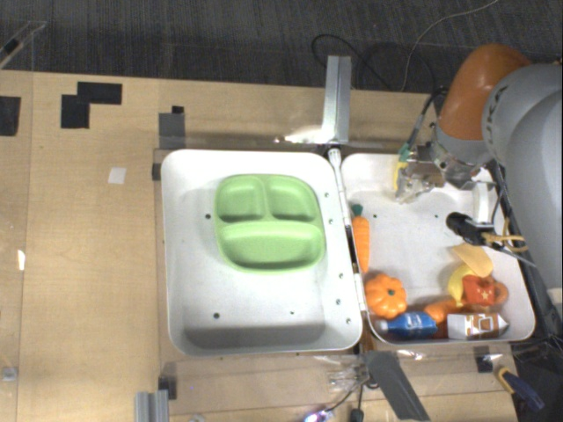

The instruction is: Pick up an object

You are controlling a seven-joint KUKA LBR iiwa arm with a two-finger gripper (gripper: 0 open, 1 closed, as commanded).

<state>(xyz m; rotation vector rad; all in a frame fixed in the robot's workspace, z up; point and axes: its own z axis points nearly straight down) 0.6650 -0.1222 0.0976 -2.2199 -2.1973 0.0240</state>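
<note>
Although the hand [413, 179] hangs over the far corner of the right bin [387, 214], you cannot tell how its grip is set, and nothing shows between its tips. Every candidate lies toward the bin's near wall: the carrot [361, 246] along the left wall, lengthwise, nearest; the pumpkin [386, 294] beyond it.

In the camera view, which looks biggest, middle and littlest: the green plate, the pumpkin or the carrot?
1. green plate, by far the biggest.
2. pumpkin and carrot: too alike to rank; the pumpkin is rounder, the carrot longer and thinner.
</note>
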